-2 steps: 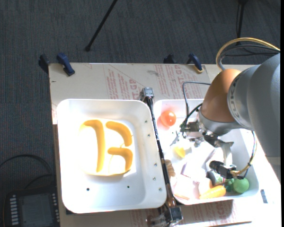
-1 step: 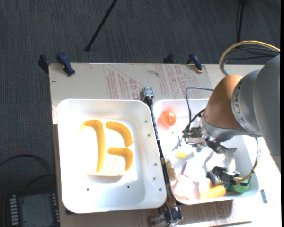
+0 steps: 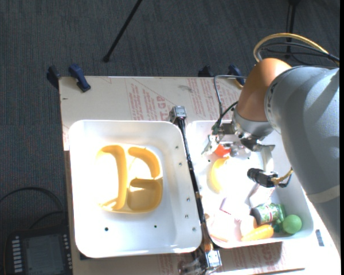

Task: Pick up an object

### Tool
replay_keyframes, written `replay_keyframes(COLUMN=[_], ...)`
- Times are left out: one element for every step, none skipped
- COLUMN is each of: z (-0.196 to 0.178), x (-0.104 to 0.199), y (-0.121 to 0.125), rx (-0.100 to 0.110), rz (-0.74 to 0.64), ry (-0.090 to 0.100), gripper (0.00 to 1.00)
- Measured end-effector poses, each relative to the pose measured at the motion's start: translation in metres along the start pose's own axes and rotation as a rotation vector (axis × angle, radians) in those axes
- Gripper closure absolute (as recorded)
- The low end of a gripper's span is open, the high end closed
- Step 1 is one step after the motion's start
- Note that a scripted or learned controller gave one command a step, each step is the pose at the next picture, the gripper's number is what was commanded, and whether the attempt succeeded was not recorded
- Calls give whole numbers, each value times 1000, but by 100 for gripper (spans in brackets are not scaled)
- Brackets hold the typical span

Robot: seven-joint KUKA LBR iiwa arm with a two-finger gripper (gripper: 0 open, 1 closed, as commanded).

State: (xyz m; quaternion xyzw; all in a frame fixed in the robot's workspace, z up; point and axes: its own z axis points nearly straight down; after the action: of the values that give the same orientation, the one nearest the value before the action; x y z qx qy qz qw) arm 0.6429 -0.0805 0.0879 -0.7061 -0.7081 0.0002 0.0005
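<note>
Pick not yet done, by the look of it: nothing visibly lifted, everything lying in the bins. Arm [image 3: 298, 102] reaching in from the right, claw [image 3: 232, 145] down low in the right bin [image 3: 307, 208], at its far end. Claw state: cannot tell, tip buried in wrist hardware and glare. Small orange-red item [image 3: 221, 150] right at the claw tip, touching or just under it; held or not, unclear. Likely the target, judging by position. Yellow banana-like piece [image 3: 215, 175] just beside it, nearer the camera. Still left: secure a grip, raise clear of the bin.

Target look: small, bright orange-red, mostly hidden, shape hard to read.

Rest of right bin, near corner: green can [image 3: 269, 213], green ball [image 3: 292, 223], orange carrot-like piece [image 3: 257, 232], pinkish-white flat bits [image 3: 229, 208]. Left bin [image 3: 86, 153] holding a yellow divided tray [image 3: 132, 179], well apart from the claw. Both bins on the bench [image 3: 137, 93].
</note>
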Motion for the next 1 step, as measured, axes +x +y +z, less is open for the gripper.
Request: replay_keyframes(z=[-10], x=[1], y=[0], rx=[2], rz=[-7], ry=[-1], gripper=[100])
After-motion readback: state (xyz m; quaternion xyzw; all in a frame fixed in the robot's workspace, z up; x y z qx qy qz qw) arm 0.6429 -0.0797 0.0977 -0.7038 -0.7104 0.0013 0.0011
